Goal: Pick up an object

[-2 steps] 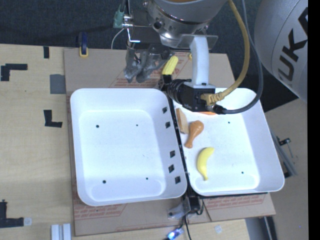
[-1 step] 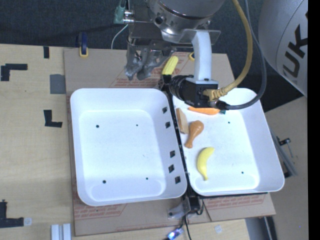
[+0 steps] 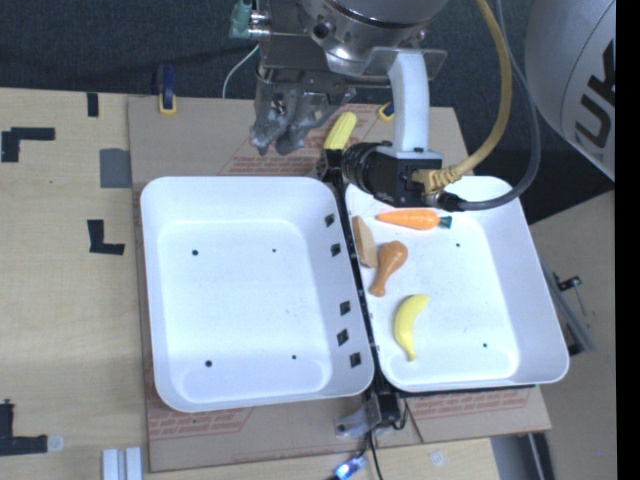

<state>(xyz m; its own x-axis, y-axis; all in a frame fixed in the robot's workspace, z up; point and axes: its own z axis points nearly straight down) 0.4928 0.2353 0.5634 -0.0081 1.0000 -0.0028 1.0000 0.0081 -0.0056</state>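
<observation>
- Our hand [image 3: 285,118] hangs above the tabletop's far edge, beyond the left bin [image 3: 165,218]; we cannot tell whether it is open or closed.
- Risk, as we judge it: the toys crowd the right bin's [image 3: 520,298] inner wall, so a descent could strike the rim or nudge two together.
- The carrot [image 3: 408,220], chicken drumstick [image 3: 388,266] and banana [image 3: 408,324] lie in the right bin, nearer us and rightward of the hand, well apart from it.
- A corn cob [image 3: 340,130] sits just beside the hand.

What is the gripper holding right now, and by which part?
It cannot be told. The gripper is raised above the bins' far edge, and a yellow corn-like toy sits right beside it, but no grasp shows.
</observation>
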